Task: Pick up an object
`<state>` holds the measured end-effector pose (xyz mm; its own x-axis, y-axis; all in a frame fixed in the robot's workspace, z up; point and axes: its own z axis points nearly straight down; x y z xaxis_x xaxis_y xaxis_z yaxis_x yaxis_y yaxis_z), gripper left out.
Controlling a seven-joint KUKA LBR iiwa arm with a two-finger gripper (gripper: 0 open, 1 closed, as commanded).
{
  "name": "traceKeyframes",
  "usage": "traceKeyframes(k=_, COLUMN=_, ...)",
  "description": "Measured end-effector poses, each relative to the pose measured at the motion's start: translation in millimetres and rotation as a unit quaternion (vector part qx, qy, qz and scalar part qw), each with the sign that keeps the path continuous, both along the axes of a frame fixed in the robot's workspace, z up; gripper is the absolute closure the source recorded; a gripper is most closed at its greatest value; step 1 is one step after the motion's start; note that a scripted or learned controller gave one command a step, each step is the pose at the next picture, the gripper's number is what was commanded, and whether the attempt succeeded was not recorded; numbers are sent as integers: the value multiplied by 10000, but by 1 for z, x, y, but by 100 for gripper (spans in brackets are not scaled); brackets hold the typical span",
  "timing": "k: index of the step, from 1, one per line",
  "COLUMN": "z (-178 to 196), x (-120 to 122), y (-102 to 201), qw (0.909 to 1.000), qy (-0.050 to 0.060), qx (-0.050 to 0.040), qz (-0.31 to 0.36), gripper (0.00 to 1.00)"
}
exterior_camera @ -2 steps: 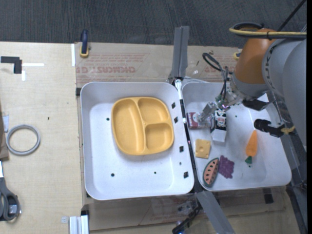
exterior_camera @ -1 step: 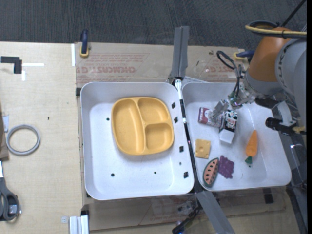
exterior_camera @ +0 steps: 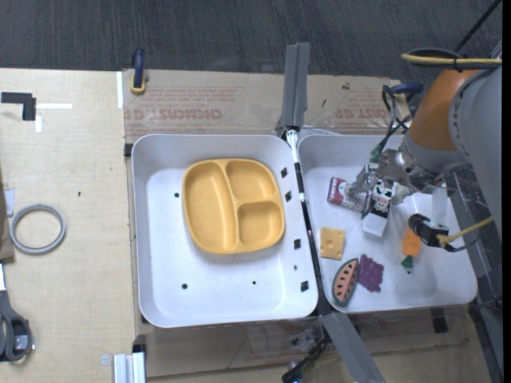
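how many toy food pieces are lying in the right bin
4: cheese slice at left, watermelon slice and grapes near the front, carrot at right. The arm may hide others.

**Even overhead light, soft shadows, slight softness at the right**

The bench is brightly and evenly lit from above. The left bin point(exterior_camera: 152, 238) is the brightest surface, its white floor close to washed out, with mild glare along the rim nearest the camera. Inside that bin the yellow divided plate point(exterior_camera: 234, 206) casts only a thin, soft shadow at its lower edge. To the right of the bin the robot arm point(exterior_camera: 455, 118) looks a little soft, and small dim shadows lie beneath it. Above the bin the dark floor point(exterior_camera: 239, 14) shows fine grain. To its left the wooden bench top point(exterior_camera: 64, 150) is flatly lit.
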<state>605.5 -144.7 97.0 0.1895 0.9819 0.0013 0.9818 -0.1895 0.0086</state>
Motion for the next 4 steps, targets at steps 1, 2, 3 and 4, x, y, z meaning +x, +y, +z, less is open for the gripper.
traceKeyframes(k=1, z=110, x=-31, y=-18, qw=9917, qy=49, qx=-15, qz=1284, gripper=0)
traceKeyframes(k=2, z=9, x=-21, y=-39, qw=9907, qy=47, qx=-7, qz=1362, gripper=0)
traceKeyframes(k=3, z=-4, x=2, y=51, qw=9899, qy=41, qx=-6, qz=1419, gripper=0)
traceKeyframes(k=4, z=-5, x=52, y=38, qw=9979, qy=47, qx=-9, qz=649, gripper=0)
